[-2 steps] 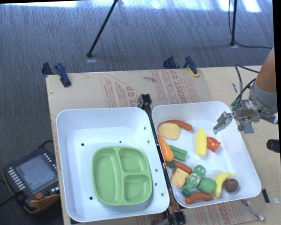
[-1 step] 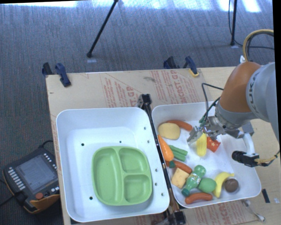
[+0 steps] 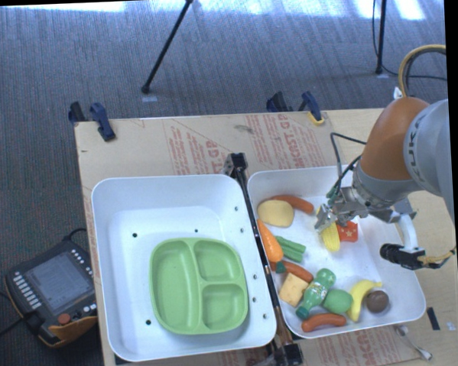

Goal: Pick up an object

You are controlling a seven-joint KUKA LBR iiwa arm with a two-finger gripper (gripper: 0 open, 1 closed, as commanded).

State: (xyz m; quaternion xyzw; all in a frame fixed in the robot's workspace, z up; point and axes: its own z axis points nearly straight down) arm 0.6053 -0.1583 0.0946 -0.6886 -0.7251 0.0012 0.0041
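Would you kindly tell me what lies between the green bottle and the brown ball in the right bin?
In the camera view, a green ball and a banana lie between the green bottle and the brown ball.

Surface print, upper middle of the frame: red lettering and diagonal line marks are stamped on the brown board of the surface (image 3: 212, 145), seen upside down or mirrored from this camera; it may include "PRODUCT", but the letters are too small and skewed to be sure.
Surface print, lower edge of the frame: more red stamping below the bins, not legible.
Handheld pendant (image 3: 51, 291), lower left of the frame: screen and keys visible, no characters legible.
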